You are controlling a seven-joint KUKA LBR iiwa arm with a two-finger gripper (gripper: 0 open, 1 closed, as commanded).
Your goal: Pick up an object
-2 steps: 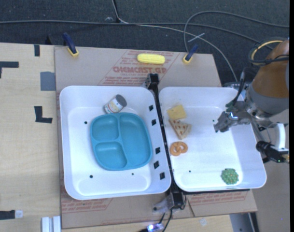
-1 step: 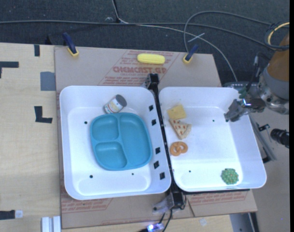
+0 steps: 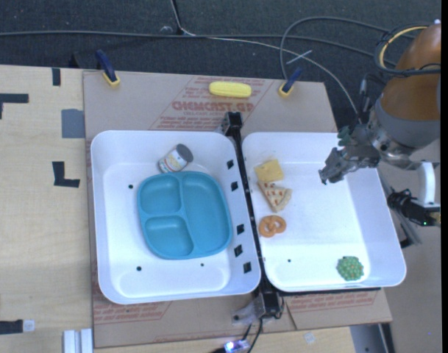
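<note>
The right bin [image 3: 371, 197] holds a yellow cheese block [image 3: 268, 171], a pizza-like wedge [image 3: 276, 195], a pretzel [image 3: 271, 226] and a green broccoli piece [image 3: 349, 268]. My gripper [image 3: 332, 169] hangs over the right bin's upper right part, well to the right of the cheese and above the bare bin floor. Nothing shows between its dark fingers. The left bin [image 3: 106, 197] holds a blue divided plate [image 3: 184, 215] and a small tin can [image 3: 176, 158] lying on its side.
A yellow banana-like object [image 3: 229, 89] lies on the cardboard behind the bins. Two blue-and-yellow clamps [image 3: 106, 68] [image 3: 290, 81] pin the cardboard. Cables loop over the dark floor behind. A black divider [image 3: 242, 197] runs between the bins.
</note>
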